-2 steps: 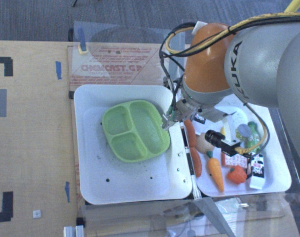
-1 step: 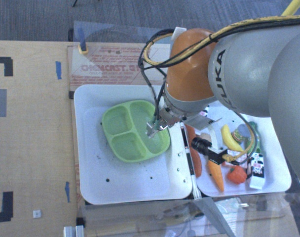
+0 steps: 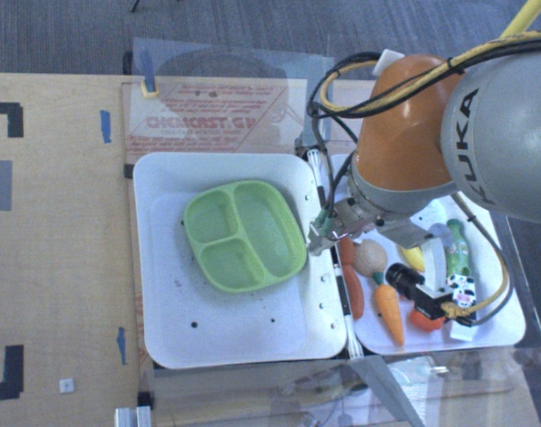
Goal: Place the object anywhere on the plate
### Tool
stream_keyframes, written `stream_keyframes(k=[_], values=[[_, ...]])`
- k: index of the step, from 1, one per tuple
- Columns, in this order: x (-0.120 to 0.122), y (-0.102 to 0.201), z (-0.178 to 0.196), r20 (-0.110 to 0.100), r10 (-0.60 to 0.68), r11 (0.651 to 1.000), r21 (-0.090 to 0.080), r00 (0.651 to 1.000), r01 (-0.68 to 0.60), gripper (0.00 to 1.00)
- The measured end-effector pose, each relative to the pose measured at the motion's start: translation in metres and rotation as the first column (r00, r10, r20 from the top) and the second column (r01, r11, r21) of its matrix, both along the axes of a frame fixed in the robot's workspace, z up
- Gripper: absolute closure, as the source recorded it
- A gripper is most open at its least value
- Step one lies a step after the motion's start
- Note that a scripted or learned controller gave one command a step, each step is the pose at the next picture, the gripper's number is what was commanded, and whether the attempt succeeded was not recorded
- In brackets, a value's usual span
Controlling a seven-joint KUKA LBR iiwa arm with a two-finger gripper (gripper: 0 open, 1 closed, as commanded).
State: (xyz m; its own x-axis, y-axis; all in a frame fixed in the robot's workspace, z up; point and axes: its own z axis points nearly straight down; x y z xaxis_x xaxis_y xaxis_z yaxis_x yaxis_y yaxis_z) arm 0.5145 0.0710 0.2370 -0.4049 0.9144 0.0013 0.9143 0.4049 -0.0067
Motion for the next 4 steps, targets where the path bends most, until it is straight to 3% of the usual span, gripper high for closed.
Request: stream_keyframes(k=[1,2,3,4], values=[[0.005,-0.024,0.075,0.007,0.496,0.869,0.000,0.869,-0.496,1.00],[-0.030,0.067,0.017,0.003,0.472,0.882,0.002,0.882,-0.472,1.00],[-0.035,0.114,-0.029,0.001,0.531,0.847,0.003,0.847,-0.531,1.00],[-0.034,0.154,-0.012,0.007,0.825,0.565,0.002,0.565,-0.825,1.00]])
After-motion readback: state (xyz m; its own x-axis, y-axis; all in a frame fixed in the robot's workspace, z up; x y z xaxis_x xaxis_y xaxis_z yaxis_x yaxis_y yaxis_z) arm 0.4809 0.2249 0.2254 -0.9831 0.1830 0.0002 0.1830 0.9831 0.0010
